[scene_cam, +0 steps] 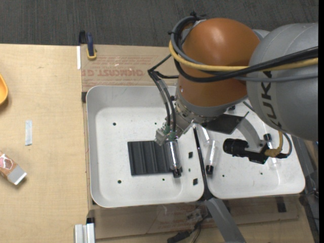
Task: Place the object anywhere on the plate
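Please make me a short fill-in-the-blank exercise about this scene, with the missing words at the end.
The bench bears ___ white bins. The dark ribbed plate lies in the ___ bin of the picture. The band above the arm's wrist is ___. One finger of the gripper hangs over the plate's ___ edge.
Missing words: two; left; orange; right.

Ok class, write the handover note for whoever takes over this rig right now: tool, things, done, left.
Tool: open, nothing between its fingers, low over the wall between the two bins.
Dark ribbed slab, probably the plate: flat in the left bin, right beside one finger.
Done: nothing lies on the slab yet.
Left: grasp the object and place it; which thing it is, I cannot tell.
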`<state>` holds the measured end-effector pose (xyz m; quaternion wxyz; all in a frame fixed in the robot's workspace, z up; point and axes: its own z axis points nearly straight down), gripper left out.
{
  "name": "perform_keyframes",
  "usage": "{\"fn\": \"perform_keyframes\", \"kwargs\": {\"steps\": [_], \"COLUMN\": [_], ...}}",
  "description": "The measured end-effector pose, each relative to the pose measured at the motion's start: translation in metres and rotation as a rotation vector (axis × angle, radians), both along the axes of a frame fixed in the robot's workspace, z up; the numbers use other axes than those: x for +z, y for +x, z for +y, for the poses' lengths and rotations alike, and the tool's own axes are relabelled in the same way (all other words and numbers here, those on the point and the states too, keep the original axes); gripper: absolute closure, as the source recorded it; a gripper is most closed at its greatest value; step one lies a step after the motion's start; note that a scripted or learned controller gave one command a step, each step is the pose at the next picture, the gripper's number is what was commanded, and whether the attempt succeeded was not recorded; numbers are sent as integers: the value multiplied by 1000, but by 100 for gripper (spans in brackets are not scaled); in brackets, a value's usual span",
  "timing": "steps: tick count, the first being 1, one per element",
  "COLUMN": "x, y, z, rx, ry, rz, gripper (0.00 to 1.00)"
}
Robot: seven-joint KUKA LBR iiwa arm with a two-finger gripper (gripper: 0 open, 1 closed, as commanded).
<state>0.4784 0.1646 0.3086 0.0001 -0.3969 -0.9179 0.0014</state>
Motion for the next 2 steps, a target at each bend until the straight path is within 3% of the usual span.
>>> {"fn": "perform_keyframes", "kwargs": {"steps": [1, 2], "x": [-2, -49], "y": [0, 0], "z": [11, -22], "rx": [101, 231], "ry": [1, 1], "rz": [0, 1], "gripper": [100, 100]}}
